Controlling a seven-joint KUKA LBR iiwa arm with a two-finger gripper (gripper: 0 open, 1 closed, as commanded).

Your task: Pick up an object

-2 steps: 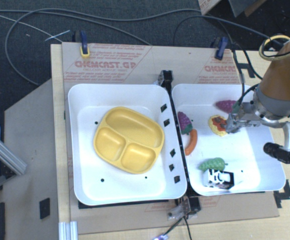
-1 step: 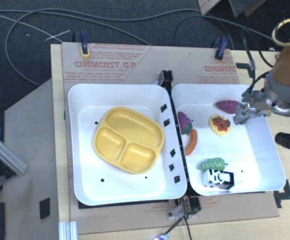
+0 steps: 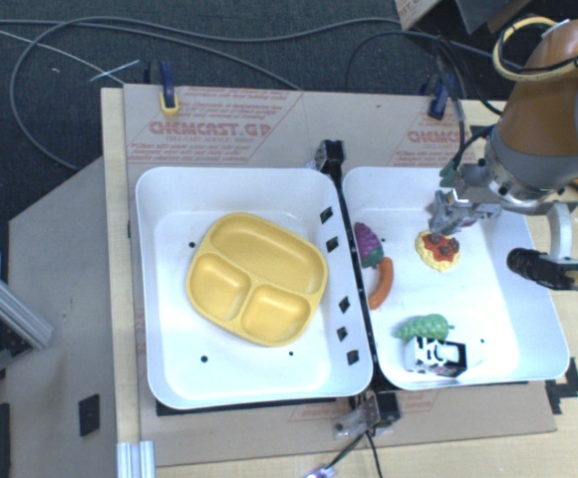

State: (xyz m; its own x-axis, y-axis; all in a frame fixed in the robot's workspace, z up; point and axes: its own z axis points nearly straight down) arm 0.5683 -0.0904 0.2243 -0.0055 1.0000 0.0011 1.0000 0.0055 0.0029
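Above the pizza toy (image 3: 437, 250), the hand (image 3: 446, 219) hovers.

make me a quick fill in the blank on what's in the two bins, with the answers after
The yellow divided plate lies in the ______ bin of the camera view.
The plate has ______ compartments.
The gripper hangs over the ______ bin, just above a small yellow and red toy.
The orange carrot-like toy lies directly below a ______ toy near the divider.

Missing words: left; three; right; purple
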